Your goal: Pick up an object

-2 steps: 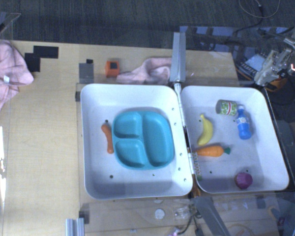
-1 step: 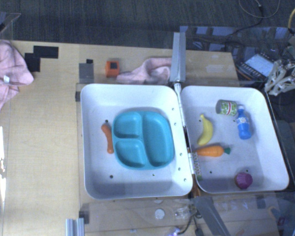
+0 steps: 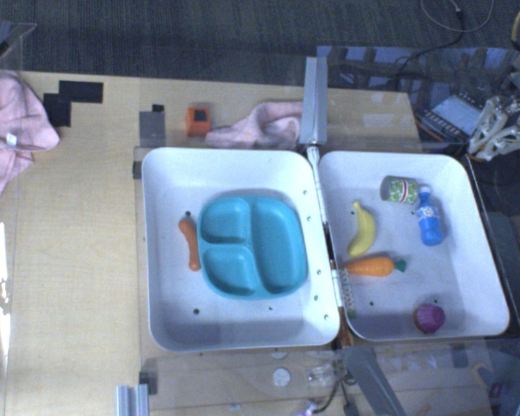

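- camera view: you look down on the bench [image 3: 78, 258] with two white bins side by side; the left bin [image 3: 165, 319] holds a blue divided tray [image 3: 251, 245] and, just beside the tray's left edge, a thin orange sausage-shaped toy [image 3: 191, 243].
- camera view: the right bin [image 3: 477, 232] carries the likely targets: a yellow banana [image 3: 362, 229], an orange carrot [image 3: 373, 267] lying just below it, a green-and-white can [image 3: 399, 190] on its side, a blue bottle [image 3: 429, 221] close beside the can, and a purple round piece [image 3: 429, 318] near the bin's lower right corner, well apart from the rest.
- camera view: at the upper right, outside the bins, a pale metal shape sits over the clutter; you may take it for the tool [image 3: 501, 128], but whether it is spread or pressed together you cannot tell, and nothing shows in its grip.
- camera view: a pink cloth [image 3: 258, 128] lies behind the left bin, another pink cloth [image 3: 13, 133] at the far left edge.
- judgement: the pick looks not yet begun; no object is lifted. your next move calls for choosing one item, the purple piece being the least crowded, then bringing the tool over it and down, clear of the bin wall.
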You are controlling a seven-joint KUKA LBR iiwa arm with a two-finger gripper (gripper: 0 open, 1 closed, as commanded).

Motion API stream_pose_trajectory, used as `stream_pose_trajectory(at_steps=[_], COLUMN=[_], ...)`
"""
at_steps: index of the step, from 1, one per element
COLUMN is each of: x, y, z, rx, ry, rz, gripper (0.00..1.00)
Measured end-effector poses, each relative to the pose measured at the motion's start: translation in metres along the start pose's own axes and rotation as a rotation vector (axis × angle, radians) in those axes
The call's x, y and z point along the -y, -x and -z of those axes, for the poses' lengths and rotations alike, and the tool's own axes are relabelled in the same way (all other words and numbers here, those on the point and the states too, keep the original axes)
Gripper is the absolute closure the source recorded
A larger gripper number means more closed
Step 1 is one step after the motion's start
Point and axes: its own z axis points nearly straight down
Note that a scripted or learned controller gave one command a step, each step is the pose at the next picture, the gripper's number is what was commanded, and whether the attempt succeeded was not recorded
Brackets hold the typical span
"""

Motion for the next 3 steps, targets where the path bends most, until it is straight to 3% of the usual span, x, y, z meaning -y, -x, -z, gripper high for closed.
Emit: stream_pose_trajectory(at_steps=[2,3], x=[0.002,-0.011], y=[0.007,-0.015], z=[0.026,0.092], rx=[0.027,-0.005], ry=[-0.015,0.009], rz=[-0.002,0.945], gripper=[1.00,1.00])
